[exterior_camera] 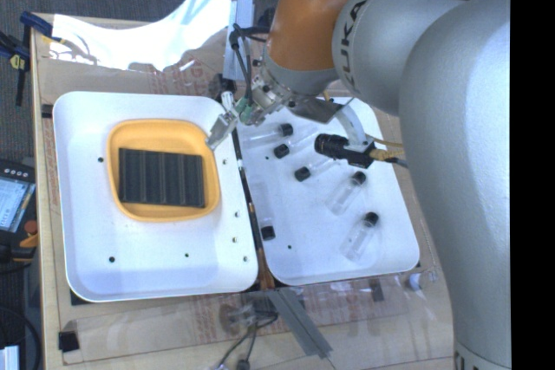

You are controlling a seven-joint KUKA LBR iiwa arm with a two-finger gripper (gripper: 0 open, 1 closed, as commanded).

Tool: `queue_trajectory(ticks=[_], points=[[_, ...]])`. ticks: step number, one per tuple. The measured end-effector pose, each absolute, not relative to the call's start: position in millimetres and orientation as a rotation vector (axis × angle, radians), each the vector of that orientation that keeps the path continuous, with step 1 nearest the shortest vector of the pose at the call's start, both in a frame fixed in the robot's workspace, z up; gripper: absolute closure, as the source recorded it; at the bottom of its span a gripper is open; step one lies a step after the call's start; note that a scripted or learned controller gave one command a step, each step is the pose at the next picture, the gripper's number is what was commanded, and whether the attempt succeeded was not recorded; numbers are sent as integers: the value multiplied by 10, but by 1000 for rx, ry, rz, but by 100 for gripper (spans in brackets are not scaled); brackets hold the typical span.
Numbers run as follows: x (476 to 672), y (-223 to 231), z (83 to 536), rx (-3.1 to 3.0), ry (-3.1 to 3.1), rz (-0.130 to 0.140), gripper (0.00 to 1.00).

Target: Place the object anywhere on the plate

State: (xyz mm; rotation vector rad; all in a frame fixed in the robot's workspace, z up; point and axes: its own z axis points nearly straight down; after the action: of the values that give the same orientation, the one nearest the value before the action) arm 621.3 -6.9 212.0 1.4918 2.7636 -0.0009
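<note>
A yellow plate (162,136) with a dark ridged insert (163,177) lies in the left white bin (82,256). Several clear vials with black caps lie in the right white bin (303,264), among them one (349,190) at mid-right and one (362,234) nearer the front. My gripper (222,126) hangs low over the seam between the bins, its tip at the plate's upper right rim. I cannot make out anything held in it.
A small black piece (267,232) lies by the right bin's left wall. The grey arm with its orange band (303,13) covers that bin's back right. Crinkled foil (165,35) lies behind the left bin. A device (13,199) sits at the far left.
</note>
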Motion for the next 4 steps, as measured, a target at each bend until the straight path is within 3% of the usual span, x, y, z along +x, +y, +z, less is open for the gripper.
queue_trajectory(ticks=[4], points=[[6213,-69,2120,1492,2764,-1,0]])
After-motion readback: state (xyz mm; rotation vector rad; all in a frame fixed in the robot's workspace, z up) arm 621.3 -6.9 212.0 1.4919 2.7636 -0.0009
